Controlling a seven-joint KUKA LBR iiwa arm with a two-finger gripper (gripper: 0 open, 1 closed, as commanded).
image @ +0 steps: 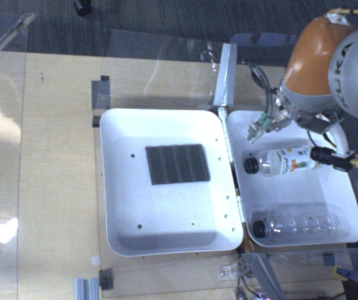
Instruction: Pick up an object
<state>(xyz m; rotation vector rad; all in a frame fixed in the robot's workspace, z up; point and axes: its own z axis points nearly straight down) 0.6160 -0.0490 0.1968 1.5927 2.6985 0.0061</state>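
A dark grey ribbed rectangular pad (177, 164) lies flat in the left bin (122, 230). In the right bin (353, 224) a clear bottle with a black cap and an orange-and-green label (282, 160) lies on its side. A larger clear ribbed bottle with a black cap (297, 224) lies along the bin's front wall. My gripper (258, 130) hangs over the back left corner of the right bin, just above and behind the labelled bottle's cap end. Nothing shows in its grasp.
The grey arm with its orange band (316, 55) fills the upper right over the right bin's back edge. A black cable (338, 160) crosses beside the labelled bottle. A metal post (223, 74) stands behind the gap between the bins.
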